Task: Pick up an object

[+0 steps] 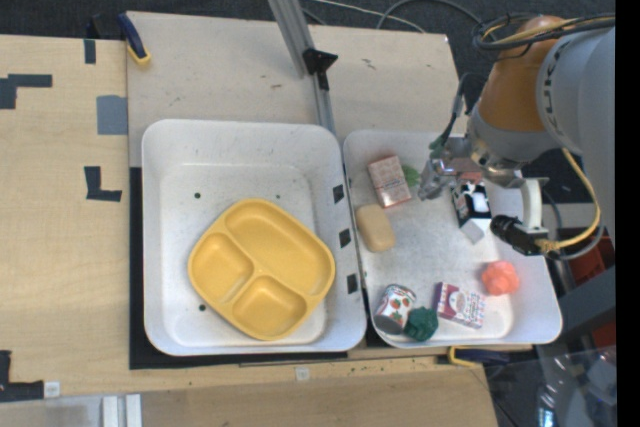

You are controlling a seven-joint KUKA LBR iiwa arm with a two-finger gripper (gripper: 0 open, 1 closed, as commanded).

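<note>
Your arm (545, 100) covers the right bin's (540, 320) far right corner, and the end effector (440, 177) is too small and blurred to read: cannot tell if it's clenched or released, nothing visibly grasped. Wooden surface (60, 215) sits on dark carpet, cables beyond. Left bin (160, 215) holds a yellow divided tray (262, 267). The right bin has your pickable objects: pink box (388, 180) just beside the end effector, tan block (376, 228) near it, orange ball (500, 277), small red-white carton (459, 304), patterned cup (396, 306) touching a green lump (422, 323) at the near edge.
</note>
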